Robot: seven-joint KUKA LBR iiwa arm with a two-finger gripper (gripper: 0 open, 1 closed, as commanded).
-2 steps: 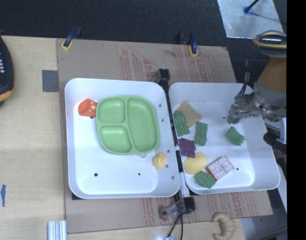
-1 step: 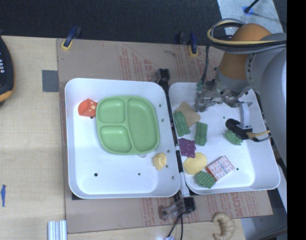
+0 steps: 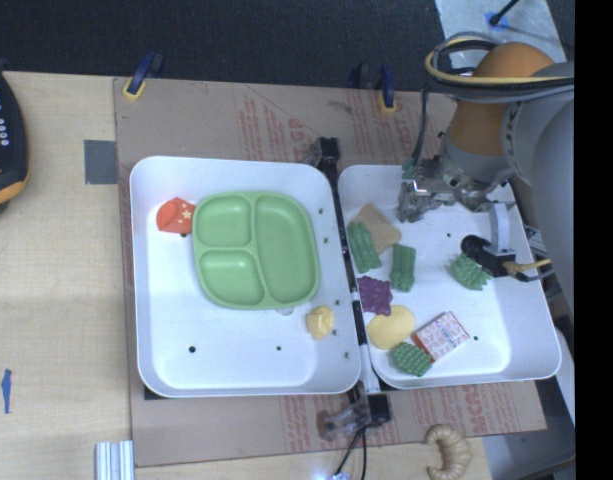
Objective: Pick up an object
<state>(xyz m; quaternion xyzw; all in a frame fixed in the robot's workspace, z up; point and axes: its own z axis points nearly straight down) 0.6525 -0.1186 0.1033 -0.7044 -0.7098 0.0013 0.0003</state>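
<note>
1. On my feed the gripper [image 3: 416,208] sits low over the far part of the right bin [image 3: 531,363]. I cannot tell how wide it stands or whether it has hold of anything.
2. Just left of it and slightly nearer lies a tan piece [image 3: 379,225]. It touches a dark green piece [image 3: 363,248] that lies along the bin's left wall.
3. Nearer than the gripper is a second green piece [image 3: 402,267]. A knobbly green piece [image 3: 469,271] lies well to its right.
4. In the near left corner I see a purple piece [image 3: 374,294] and a yellow piece [image 3: 390,327] just nearer. There is also a red-and-white card [image 3: 443,335], and a ribbed green block [image 3: 410,358] touches both the card and the yellow piece.
5. The arm [image 3: 491,118] comes in from the far right, its orange band above the wrist.
6. The left bin [image 3: 166,358] holds a green divided plate [image 3: 256,249]. A red piece [image 3: 175,216] lies at the plate's far left edge, and a small yellow lump [image 3: 320,321] lies off its near right corner.
</note>
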